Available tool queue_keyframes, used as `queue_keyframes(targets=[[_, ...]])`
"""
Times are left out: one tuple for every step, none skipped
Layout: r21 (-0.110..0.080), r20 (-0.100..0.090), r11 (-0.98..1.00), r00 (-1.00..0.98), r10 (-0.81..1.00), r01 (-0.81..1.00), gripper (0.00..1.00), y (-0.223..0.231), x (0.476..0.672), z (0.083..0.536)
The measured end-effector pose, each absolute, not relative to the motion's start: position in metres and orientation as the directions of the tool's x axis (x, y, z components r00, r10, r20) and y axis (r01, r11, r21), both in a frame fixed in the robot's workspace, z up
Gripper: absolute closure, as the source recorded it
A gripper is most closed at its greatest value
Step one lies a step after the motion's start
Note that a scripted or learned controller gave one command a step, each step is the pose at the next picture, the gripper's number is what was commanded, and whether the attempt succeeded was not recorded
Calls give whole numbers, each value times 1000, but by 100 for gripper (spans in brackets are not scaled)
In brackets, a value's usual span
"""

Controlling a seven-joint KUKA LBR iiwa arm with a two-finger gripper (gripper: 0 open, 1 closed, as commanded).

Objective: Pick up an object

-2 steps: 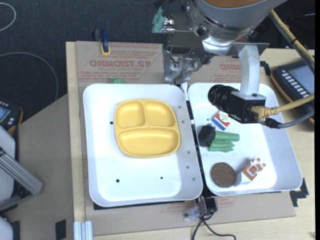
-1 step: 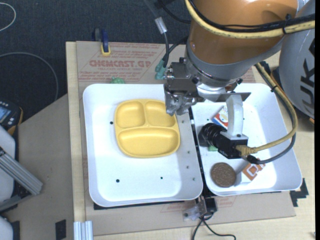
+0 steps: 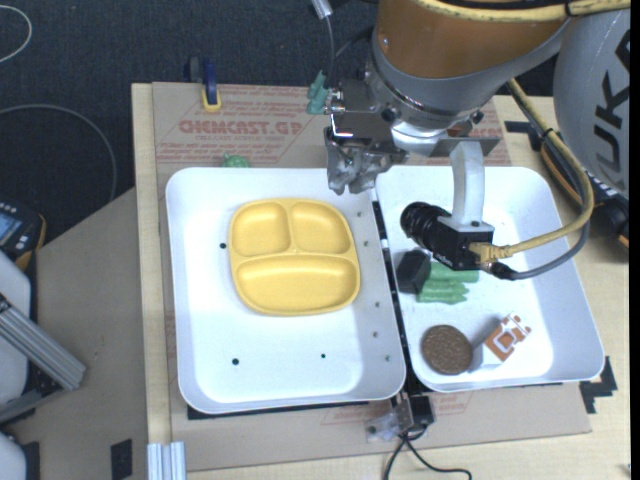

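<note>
I see hand point(image 3: 352, 176) of metal above bins' shared edge; can't tell finger state. Yellow glossy three-section plate point(image 3: 294, 256) in left bin point(image 3: 200, 298). Round brown cookie point(image 3: 446, 349), green ridged toy point(image 3: 447, 289) in right bin point(image 3: 560, 298).

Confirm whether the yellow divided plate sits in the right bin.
No: the yellow divided plate lies in the left bin, while the right bin holds the brown disc.

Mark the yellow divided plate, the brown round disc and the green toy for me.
yellow divided plate point(image 3: 295, 256), camera view, on the ridge between its compartments.
brown round disc point(image 3: 446, 349), camera view, on its flat top face.
green toy point(image 3: 447, 289), camera view, on its middle.
</note>
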State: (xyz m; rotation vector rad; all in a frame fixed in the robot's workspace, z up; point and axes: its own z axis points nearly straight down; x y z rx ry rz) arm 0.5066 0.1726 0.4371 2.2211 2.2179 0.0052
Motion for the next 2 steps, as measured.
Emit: queue_keyframes(targets=[[-4, -1, -2, 2, 1000, 1000, 100, 150, 478, 429], [0, 0, 1, -1, 1000, 1000, 100, 152, 479, 440]])
